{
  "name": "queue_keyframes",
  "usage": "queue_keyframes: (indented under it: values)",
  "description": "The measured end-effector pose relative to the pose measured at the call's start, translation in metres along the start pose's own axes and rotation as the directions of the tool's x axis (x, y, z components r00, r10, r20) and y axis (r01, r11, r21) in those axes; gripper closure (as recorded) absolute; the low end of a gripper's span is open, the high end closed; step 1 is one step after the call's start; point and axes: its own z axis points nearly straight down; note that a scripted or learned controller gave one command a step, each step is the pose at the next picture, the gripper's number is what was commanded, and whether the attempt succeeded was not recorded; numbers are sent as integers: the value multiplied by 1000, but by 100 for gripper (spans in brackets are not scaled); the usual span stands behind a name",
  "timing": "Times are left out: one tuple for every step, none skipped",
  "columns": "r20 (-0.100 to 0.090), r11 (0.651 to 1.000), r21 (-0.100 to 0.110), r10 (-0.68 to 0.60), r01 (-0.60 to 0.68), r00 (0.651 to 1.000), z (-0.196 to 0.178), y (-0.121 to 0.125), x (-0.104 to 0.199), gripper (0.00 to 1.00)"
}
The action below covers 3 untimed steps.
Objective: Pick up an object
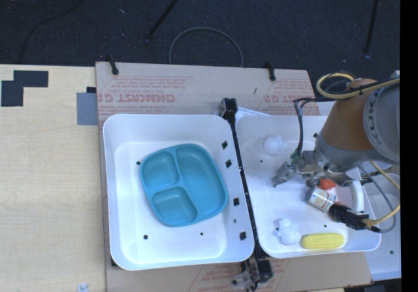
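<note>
Corn (322, 241) lies at the near edge of the right bin (261, 219), with a small white piece (285, 232) just left of it. Beyond the corn, a can (321, 200) lies near the gripper (285, 175), whose fingers look spread and hold nothing. Farther still sits a white lump (273, 146). The step in hand looks like the approach; next comes lowering over one item and closing.

There are two bins (124, 153), one blue plate (183, 183), one corn cob (322, 241), one small bottle (322, 198) and two white objects (273, 146).
</note>
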Motion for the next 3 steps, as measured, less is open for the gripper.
queue_keyframes:
  values:
    - [1,1000,-4,5,-5,1000,-14,1,-2,100]
    - [4,1000,-12,2,-2,1000,-68,-1,-12,100]
    - [3,1000,-12,-2,2,1000,-120,-8,-6,100]
